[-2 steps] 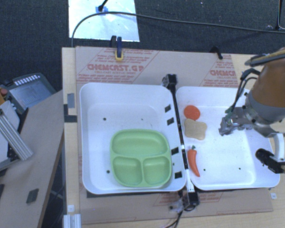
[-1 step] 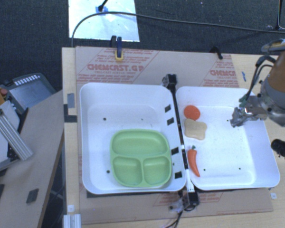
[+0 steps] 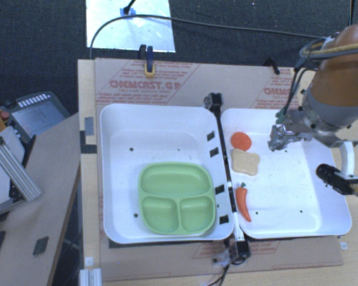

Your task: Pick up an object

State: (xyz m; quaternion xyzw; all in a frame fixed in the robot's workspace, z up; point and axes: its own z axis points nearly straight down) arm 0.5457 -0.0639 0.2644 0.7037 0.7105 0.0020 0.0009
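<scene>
Side table (image 3: 48, 177): pale, matte top at the far left, set apart from the bench. It carries a grey slab-shaped device (image 3: 39, 115) with a dull screen and a ribbed aluminium bar (image 3: 9, 159) lying at a slant.
Metal sheet (image 3: 128, 14): square and shiny, flat on dark carpet beyond the bench's far edge.
Bench cover (image 3: 185, 82): brown board with red print. A yellow clamp (image 3: 149, 64) bites its far edge.
Left bin (image 3: 161, 124): shallow white plastic with rounded corners and a smooth floor.
Green plate (image 3: 176, 198): glossy, rounded rectangle divided into three wells, one wide and two small. It lies flat toward the left bin's near right corner.
Clips (image 3: 215, 154): small and black, in a row down the seam where the two bins meet.
Right bin (image 3: 286, 201): same white plastic, with its floor speckled by small dark dots.
Red disc (image 3: 241, 140): flat, round, orange-red, by the right bin's left wall in the far half.
Bread slice (image 3: 245, 162): tan, soft-edged, just on the near side of the disc. Touching or not, cannot tell.
Carrot (image 3: 243, 201): orange taper with a green top, lying along the left wall in the near half, point toward the near edge.
Gripper (image 3: 277, 142): grey metal, over the right bin's far half, right of the disc and apart from it. Parted or closed, cannot tell.
Arm (image 3: 340, 82): grey with an orange band, coming in over the right bin's far right corner.
</scene>
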